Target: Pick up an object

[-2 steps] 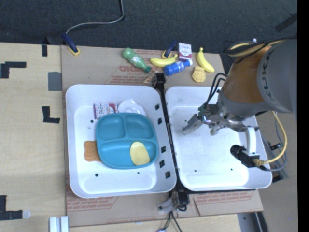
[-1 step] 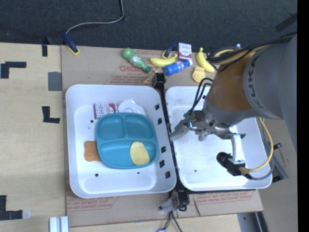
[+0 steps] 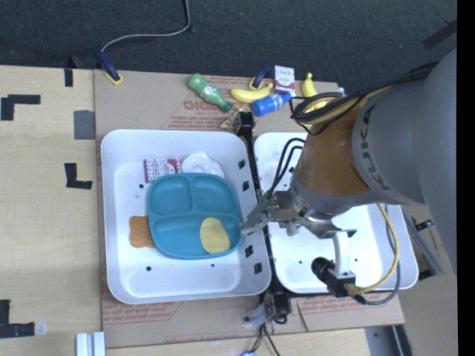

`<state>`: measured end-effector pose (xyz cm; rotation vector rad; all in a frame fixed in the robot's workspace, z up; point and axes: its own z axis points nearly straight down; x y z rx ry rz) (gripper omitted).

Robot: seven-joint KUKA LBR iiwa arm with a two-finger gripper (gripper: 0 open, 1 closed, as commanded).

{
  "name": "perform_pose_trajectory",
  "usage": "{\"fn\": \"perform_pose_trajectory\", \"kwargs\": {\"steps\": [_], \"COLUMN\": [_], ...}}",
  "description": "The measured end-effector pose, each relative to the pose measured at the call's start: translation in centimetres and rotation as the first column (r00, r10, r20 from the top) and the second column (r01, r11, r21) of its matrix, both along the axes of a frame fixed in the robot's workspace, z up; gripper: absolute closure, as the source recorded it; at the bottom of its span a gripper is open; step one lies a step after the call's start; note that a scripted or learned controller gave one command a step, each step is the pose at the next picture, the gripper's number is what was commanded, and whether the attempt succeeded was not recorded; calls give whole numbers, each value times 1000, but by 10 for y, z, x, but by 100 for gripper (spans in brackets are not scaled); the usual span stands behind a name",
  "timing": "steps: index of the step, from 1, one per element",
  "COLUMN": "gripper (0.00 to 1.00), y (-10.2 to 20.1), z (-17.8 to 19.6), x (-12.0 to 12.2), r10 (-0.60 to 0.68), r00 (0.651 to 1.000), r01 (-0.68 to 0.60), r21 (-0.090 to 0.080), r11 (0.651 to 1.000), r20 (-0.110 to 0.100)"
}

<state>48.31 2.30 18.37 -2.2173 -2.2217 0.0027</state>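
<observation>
Best lowered squarely over the pale yellow oval piece point(image 3: 214, 236) on the blue divided plastic plate point(image 3: 185, 206), hand point(image 3: 256, 219) hovering beside it, opening impossible to tell.

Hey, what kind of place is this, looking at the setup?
Most likely a robotics lab test bench: a grey and orange arm reaches over two white bins, with toy food like a banana and loose cables on cardboard.

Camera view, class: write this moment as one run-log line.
arm: over bin divider | gripper: at blue plate right edge | yellow piece: on plate | left bin: plate, packet | grasp: none seen
</observation>
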Motion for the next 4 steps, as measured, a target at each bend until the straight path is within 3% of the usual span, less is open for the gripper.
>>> {"fn": "perform_pose_trajectory", "kwargs": {"steps": [1, 2, 3, 4], "gripper": [0, 0, 0, 0], "y": [-105, -81, -47, -12], "z": [0, 0, 0, 0], "x": [40, 134, 48, 18], "r10": [-4, 0, -1, 0], "r00": [1000, 1000, 1000, 1000], "r01": [4, 0, 1, 0], "r21": [-3, -1, 0, 0], "r11": [1000, 1000, 1000, 1000], "r20": [2, 3, 0, 0]}}
